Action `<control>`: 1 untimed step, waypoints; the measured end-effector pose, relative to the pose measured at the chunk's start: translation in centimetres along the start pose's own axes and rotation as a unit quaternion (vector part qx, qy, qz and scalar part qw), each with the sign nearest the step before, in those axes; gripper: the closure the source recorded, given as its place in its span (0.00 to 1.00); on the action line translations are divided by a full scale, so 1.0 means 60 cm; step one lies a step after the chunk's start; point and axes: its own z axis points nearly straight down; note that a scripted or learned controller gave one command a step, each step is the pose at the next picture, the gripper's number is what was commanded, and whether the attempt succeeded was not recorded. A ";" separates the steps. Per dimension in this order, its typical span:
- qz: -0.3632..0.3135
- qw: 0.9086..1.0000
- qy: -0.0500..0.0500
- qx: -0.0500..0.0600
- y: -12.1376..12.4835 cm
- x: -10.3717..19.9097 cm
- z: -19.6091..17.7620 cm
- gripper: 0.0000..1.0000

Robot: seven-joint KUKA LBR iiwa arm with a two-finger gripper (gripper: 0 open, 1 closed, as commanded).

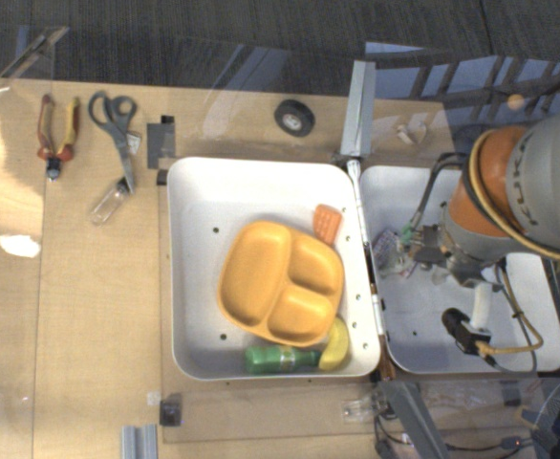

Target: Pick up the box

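Nearest us, a green bottle (280,359) lies along the 6 o'clock wall of the left bin (194,256), with a yellow fruit (335,347) touching its end. We see a yellow divided plate (282,282) filling most of that bin's middle. At the plate's 1 o'clock, the orange box (327,223) sits close to the bin's right wall. The end effector (417,249) hangs over the right bin (395,342), with the box at its 9 o'clock, across the shared walls; we cannot tell its state.

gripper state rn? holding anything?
Gripper: over the right bin, fingers cannot be told; nothing seen held.
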 end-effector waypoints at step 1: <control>-0.068 0.998 0.001 0.005 0.059 0.009 0.022 0.00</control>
